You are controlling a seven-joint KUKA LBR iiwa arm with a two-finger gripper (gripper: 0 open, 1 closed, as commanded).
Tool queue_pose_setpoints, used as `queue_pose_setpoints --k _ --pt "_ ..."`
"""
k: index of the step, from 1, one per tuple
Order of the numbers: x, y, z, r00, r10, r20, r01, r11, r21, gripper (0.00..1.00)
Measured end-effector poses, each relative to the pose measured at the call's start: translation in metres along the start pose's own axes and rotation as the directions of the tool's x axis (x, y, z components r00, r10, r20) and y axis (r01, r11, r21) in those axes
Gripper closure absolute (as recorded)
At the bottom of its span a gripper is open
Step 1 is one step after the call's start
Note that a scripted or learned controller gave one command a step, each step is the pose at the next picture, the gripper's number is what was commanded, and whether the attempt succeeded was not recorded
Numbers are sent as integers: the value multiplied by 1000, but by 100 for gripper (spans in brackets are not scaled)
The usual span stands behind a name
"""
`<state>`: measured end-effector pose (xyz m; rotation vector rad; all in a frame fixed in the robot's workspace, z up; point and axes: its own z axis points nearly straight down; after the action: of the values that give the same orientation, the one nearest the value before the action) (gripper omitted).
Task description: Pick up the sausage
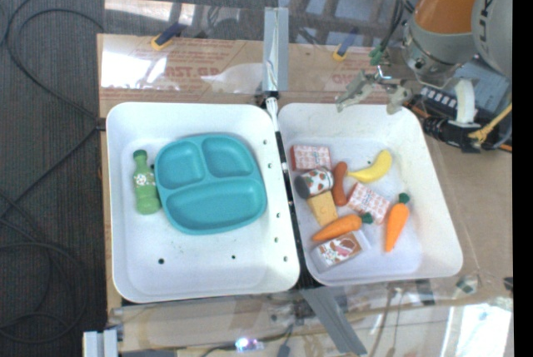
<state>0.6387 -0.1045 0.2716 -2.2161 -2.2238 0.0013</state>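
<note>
One sausage point(340, 183) lies in the right bin point(433, 172), wedged between the round can point(316, 180) and the banana point(372, 168). With fingers spread apart, the gripper point(372, 93) hovers over the bin's far rim; it should descend straight and straddle the sausage's narrow width.

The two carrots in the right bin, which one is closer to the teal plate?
The carrot lying nearly flat, mid-bin. The other carrot stands more upright by the bin's right side.
</note>
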Motion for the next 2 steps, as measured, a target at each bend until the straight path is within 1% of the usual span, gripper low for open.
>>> queue_pose_setpoints --k 1,2 --pt "0 1 166 987 -160 2 160 987 -10 0" --pt "-28 -31 173 995 -104 2 104 994 -32 0"
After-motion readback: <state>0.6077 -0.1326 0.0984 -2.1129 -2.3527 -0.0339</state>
